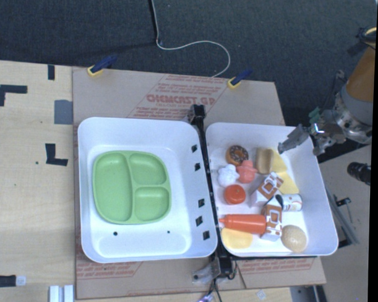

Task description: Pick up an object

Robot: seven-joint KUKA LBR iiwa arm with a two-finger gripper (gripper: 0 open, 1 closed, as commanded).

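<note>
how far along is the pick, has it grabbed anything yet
Nothing looks picked yet: the orange carrot toy, round chocolate doughnut toy and the other toys all lie in the right white bin. The two-finger gripper hangs over that bin's upper right rim, nothing between its fingers. Descent and grasp remain.

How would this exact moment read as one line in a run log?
phase: approach | gripper: over right bin rim, holding nothing | toy food: in right bin | green tray: left bin

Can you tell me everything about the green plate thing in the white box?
The green tray is a pale green divided plate that looks like smooth plastic. It has rounded corners and three sections: one tall section on the left and two smaller ones stacked on the right. It lies flat on the floor of the left bin, a little left of the middle. Nothing sits in it, and only the bin's floor touches it.
</note>
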